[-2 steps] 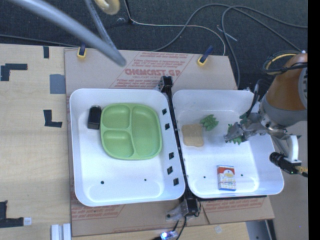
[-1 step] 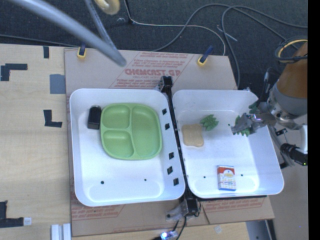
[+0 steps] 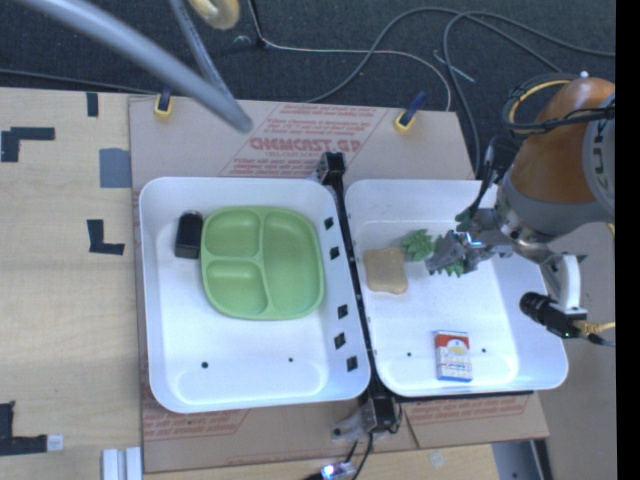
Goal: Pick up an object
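With our claw point(image 3: 462, 251) low in the right bin point(image 3: 520, 373), its state not something we can tell, the green leafy toy point(image 3: 418, 241) just beside it looks light, soft and ragged-edged, so we judge its bunched middle the best place to pinch.
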